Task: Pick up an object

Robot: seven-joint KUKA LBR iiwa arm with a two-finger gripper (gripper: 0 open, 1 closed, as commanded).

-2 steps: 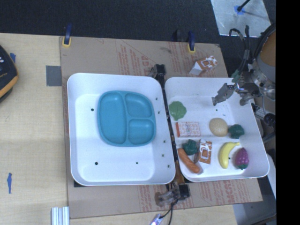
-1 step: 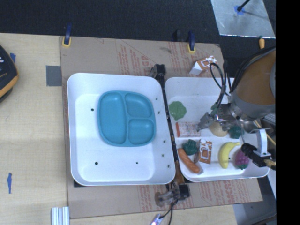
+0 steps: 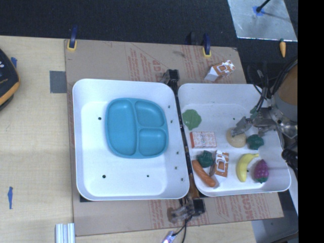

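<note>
While brown cardboard [image 3: 152, 59] covers the wooden bench, the gripper [image 3: 242, 126] reaches from the frame's right into the right white bin [image 3: 223, 96], fingers apart, just above a pale round toy [image 3: 236, 138].

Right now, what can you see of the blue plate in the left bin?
The blue plate is a light blue divided dish, plastic by its look, with rounded corners and three compartments: one long one on its left side and two smaller ones on its right. It lies flat, right way up, near the middle of the left bin, turned a little askew. All three compartments look bare.
</note>
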